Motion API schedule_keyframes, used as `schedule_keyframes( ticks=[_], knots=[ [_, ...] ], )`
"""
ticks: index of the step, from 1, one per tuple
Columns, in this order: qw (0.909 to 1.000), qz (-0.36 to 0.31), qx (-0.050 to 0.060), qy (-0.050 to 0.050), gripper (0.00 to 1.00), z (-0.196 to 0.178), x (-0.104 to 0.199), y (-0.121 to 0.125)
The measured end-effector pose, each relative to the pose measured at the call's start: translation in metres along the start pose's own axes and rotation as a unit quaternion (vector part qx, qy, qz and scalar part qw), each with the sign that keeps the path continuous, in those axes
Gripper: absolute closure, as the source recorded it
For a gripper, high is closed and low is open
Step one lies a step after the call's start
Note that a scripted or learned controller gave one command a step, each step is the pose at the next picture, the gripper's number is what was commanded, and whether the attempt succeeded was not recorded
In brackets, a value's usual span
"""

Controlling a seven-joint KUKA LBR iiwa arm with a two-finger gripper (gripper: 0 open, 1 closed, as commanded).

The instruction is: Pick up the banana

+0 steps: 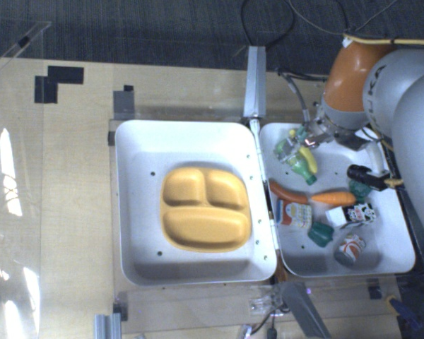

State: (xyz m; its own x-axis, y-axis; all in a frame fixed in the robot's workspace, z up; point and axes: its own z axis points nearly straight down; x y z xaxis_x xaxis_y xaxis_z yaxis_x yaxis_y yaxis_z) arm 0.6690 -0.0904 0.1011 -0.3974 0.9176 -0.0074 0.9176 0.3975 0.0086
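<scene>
The end effector hangs over the right bin's far left corner, right above the banana lying there; its opening cannot be told.

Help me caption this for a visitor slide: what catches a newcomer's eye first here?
The big yellow divided tray lying alone in the left bin stands out most. Next, the grey and orange arm at upper right, its gripper down at the banana in the cluttered right bin, near a carrot.
</scene>
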Motion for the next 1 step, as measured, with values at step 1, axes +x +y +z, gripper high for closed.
schedule_keyframes(
  ticks=[1],
  knots=[
    [0.9961,-0.088,0.000,0.001,1.00,-0.1570,-0.0013,0.0029]
  ],
)
